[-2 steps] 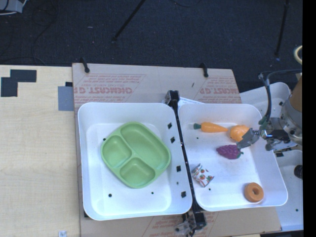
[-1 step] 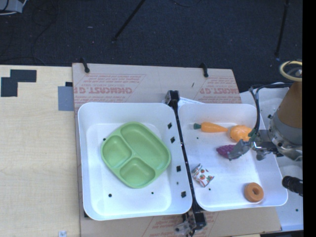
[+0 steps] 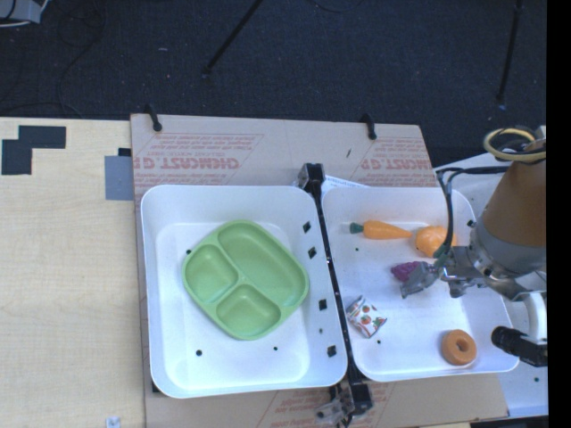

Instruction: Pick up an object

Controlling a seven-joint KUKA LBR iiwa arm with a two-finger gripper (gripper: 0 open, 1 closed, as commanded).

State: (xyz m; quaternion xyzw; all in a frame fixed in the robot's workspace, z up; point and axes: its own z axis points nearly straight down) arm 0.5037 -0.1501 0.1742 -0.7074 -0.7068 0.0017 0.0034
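Left bin (image 3: pixel 169 239) bearing a green divided plate (image 3: pixel 245 278); right bin (image 3: pixel 401 364) with arm above. The gripper (image 3: pixel 417 279) reaches toward a purple object (image 3: pixel 409 271); finger spread indiscernible. Approach stage, seemingly; next requires descent and closure.

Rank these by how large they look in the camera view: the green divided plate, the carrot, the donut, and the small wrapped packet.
1. green divided plate, by far the largest.
2. carrot, long and thin.
3 and 4. donut and wrapped packet look alike in size, so I leave them unranked.
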